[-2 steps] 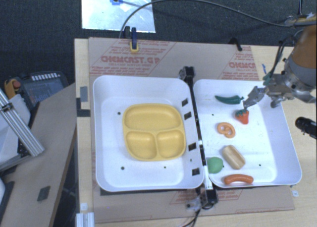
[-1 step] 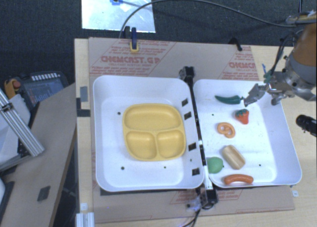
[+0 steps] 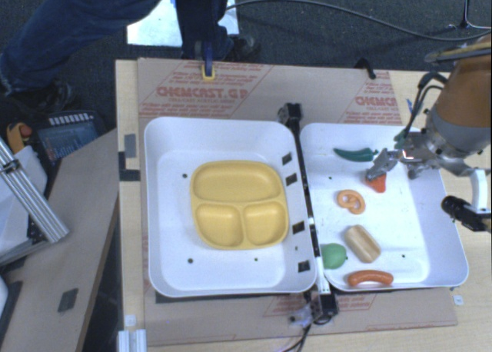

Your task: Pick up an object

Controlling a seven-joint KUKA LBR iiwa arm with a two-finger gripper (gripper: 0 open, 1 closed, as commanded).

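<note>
A divided tray [image 3: 234,212] lies in the left bin [image 3: 165,189]; toy foods [image 3: 361,243], perhaps six, scatter the right bin [image 3: 438,258].

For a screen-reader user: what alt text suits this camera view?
A grey-and-orange robot arm's gripper hangs over a small red item in the right bin, among toy foods. The left bin holds a yellow divided plate.

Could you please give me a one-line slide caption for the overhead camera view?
Gripper over the right bin of toy food, beside a green pepper; yellow divided plate in the left bin.
</note>
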